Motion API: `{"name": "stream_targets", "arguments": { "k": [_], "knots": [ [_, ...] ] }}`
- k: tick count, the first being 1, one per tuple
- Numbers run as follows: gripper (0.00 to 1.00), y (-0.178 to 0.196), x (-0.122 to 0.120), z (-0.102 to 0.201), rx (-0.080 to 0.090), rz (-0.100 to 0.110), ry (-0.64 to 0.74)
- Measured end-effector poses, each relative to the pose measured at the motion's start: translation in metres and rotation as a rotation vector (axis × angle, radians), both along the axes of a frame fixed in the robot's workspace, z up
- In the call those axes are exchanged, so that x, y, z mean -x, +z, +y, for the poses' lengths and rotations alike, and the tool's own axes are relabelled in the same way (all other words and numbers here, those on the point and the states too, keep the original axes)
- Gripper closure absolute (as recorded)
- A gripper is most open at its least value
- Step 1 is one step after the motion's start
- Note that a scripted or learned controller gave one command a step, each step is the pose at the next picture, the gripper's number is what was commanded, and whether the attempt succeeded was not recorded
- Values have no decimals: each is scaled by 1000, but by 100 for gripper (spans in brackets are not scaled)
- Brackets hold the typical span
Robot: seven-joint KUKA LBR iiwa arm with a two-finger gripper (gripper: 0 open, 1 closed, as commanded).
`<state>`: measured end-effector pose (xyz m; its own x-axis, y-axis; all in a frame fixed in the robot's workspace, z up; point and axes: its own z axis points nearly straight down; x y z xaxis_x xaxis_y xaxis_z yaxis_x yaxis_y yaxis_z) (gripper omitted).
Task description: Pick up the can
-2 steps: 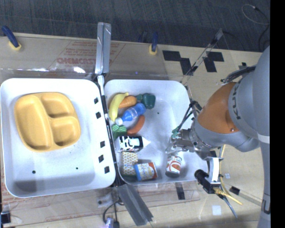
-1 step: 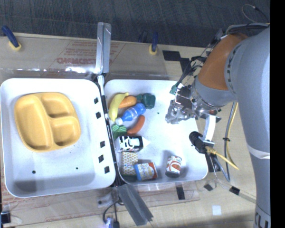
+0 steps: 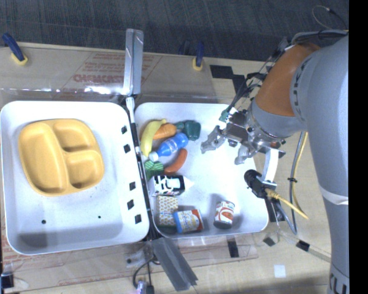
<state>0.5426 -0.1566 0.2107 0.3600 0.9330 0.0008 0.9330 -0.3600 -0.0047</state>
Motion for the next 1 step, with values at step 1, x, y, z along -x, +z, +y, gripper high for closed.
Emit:
{"name": "stream_targets", "arguments": {
  "k": [1],
  "knots": [
    [0,-10,34,-10,0,4,-174]
  ]
}}
